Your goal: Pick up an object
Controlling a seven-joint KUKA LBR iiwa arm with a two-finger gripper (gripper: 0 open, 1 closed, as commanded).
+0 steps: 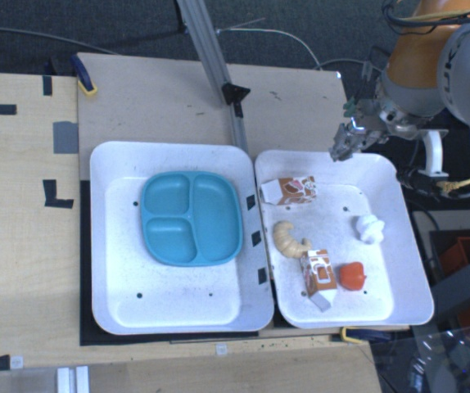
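Five loose objects: all lie in the right-hand shallow white bin [407,260] — none is lifted yet.
Far side of that bin: a flat brown-and-white printed carton [293,190] near the inner wall.
Middle: a pale tan croissant-shaped pastry toy [289,241], with a second orange-and-white carton [319,273] just beside its lower end.
Red piece: a small red rounded object [351,277] touching or almost touching that carton's right edge.
White piece: a small crumpled white lump [370,228], apart from the rest, nearer the right wall.
Left-hand white bin [112,244]: holds a turquoise plastic divided plate [192,218].
Gripper [341,151]: hangs over the far rim of the right-hand bin, nothing seen between its fingers — whether they stand apart or together I cannot tell, they are too small and dark.
Step in hand: by my reading, the approach, before any descent.
Next move: likely calls for travelling inward over one object, then lowering; the white lump looks the least crowded.
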